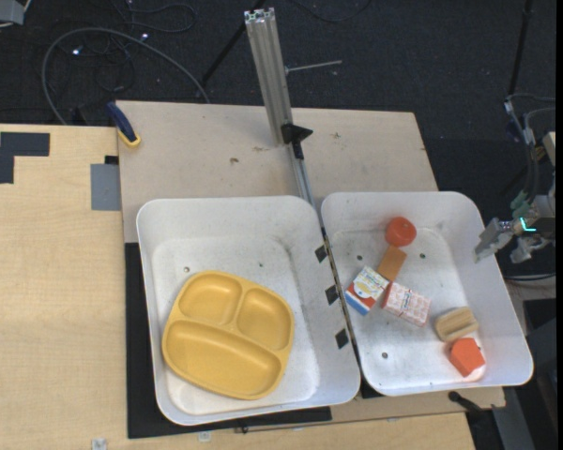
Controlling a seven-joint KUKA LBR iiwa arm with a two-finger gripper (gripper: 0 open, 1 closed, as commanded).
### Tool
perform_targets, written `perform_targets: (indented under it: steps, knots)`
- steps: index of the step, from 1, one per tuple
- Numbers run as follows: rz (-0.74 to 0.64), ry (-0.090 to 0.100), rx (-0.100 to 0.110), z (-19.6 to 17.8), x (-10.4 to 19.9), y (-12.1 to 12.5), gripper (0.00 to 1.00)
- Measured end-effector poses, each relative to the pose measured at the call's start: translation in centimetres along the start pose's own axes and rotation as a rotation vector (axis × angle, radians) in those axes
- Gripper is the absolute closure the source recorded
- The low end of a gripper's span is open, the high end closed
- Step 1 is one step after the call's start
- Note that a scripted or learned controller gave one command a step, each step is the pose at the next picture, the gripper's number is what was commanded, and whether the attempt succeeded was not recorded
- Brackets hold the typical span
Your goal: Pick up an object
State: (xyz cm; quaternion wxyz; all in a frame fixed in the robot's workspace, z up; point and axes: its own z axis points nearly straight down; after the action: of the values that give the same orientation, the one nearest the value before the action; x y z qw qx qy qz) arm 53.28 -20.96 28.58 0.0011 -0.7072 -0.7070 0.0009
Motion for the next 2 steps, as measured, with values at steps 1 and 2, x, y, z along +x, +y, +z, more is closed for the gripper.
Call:
perform_targets:
  steps: [1, 2]
  knots:
    - [0.000, 0.000, -0.002, -0.1, 0.0, 0.0, 0.00]
    - [-0.001, 0.002, 0.004, 5.0, 0.4, -0.9, 0.00]
